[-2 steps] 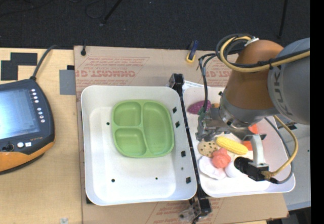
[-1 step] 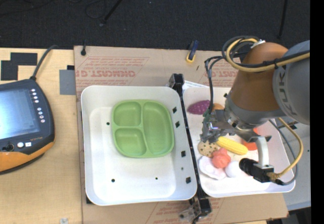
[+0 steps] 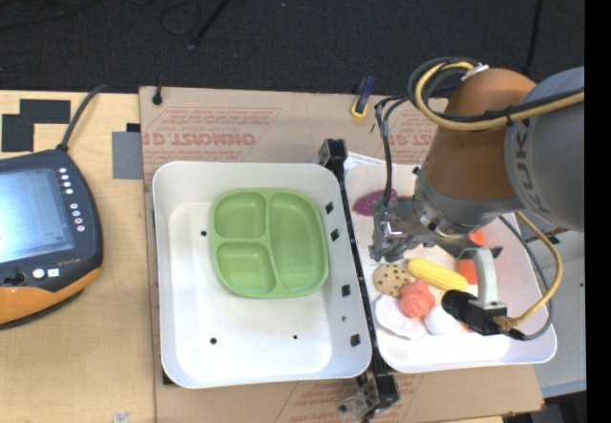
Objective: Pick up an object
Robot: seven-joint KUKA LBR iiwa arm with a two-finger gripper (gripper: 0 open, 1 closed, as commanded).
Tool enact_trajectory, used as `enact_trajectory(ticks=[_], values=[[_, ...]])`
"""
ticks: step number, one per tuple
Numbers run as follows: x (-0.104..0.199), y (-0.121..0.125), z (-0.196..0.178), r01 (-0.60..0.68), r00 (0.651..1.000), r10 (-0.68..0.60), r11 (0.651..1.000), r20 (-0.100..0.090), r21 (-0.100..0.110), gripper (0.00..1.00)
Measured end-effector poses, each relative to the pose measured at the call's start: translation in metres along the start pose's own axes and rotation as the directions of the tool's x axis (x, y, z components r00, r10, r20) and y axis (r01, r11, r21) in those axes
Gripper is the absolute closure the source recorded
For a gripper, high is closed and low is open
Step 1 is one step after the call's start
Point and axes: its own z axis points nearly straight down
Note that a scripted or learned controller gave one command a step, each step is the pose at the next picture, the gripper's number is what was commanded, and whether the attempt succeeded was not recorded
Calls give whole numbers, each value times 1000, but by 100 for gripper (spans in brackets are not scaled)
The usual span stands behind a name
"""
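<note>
My gripper (image 3: 388, 242) hangs low over the left part of the right bin (image 3: 535, 347), under the arm's orange band. Just below it lies a brown speckled cookie (image 3: 387, 279). To the cookie's right rests a yellow corn cob (image 3: 435, 272), and below that a pink-red round toy (image 3: 415, 300) on a white piece (image 3: 396, 321). A purple piece (image 3: 367, 203) lies up and left of the gripper. An orange piece (image 3: 468, 268) peeks out by the wrist. Nothing is seen held.
The left bin (image 3: 181, 316) holds a green divided plate (image 3: 268, 242). A black divider (image 3: 347, 259) runs between the bins. A tablet-like pendant (image 3: 38, 225) lies at the far left of the bench. The arm's bulk covers the right bin's upper right.
</note>
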Motion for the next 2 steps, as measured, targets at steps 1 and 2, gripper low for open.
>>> enact_trajectory(ticks=[1, 2], values=[[-9, -8, -8, 0, 1000, 0, 1000, 0, 0, 100], [-9, -2, 12, -2, 1000, 2, 1000, 0, 4, 100]])
